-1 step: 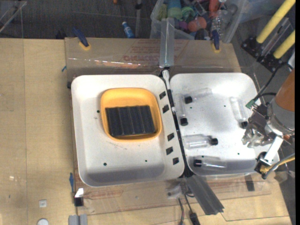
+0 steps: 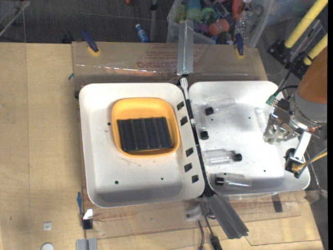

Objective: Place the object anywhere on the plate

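Your pincer (image 2: 278,132) sits low over the right bin (image 2: 250,90) at its right side; you cannot tell its state. Clear vials with black caps lie in that bin: one (image 2: 222,157) mid-bin, one (image 2: 231,181) near the front wall. The orange plate (image 2: 118,108), carrying a dark ribbed insert (image 2: 144,134), rests in the left bin (image 2: 99,160).

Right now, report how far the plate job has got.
Nothing looks done: the orange plate in the left bin carries only a dark ridged insert. The pincer is over the right bin, with no object seen in it. Three clear vials lie there; one has yet to be picked and placed.
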You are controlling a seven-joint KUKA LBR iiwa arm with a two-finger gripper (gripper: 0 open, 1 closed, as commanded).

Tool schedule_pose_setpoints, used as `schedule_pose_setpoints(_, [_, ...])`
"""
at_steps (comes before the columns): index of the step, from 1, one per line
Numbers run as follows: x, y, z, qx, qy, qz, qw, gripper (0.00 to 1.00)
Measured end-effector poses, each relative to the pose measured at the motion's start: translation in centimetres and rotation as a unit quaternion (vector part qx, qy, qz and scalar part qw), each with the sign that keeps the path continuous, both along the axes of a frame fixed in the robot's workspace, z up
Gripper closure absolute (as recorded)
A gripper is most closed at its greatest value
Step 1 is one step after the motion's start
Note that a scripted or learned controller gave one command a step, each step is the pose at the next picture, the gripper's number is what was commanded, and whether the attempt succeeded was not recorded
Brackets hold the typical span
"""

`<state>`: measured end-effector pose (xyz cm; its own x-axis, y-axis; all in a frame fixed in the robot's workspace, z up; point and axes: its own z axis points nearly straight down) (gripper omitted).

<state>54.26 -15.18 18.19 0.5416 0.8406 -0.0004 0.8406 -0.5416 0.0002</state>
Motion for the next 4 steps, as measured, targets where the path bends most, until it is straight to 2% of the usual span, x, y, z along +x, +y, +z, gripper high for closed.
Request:
schedule_pose_setpoints(1, [5.4, 1.0, 1.4, 0.0004, 0.001, -0.006, 1.0000, 1.00])
schedule_pose_setpoints(2, [12.4, -0.7, 0.5, 0.0005, 0.001, -0.017, 0.9999, 1.00])
schedule_pose_setpoints(3, [12.5, -0.2, 4.9, -0.0002, 0.000, 0.035, 0.9994, 1.00])
schedule_pose_setpoints(4, [12.5, 0.3, 7.1, -0.0008, -0.001, 0.155, 0.9879, 1.00])
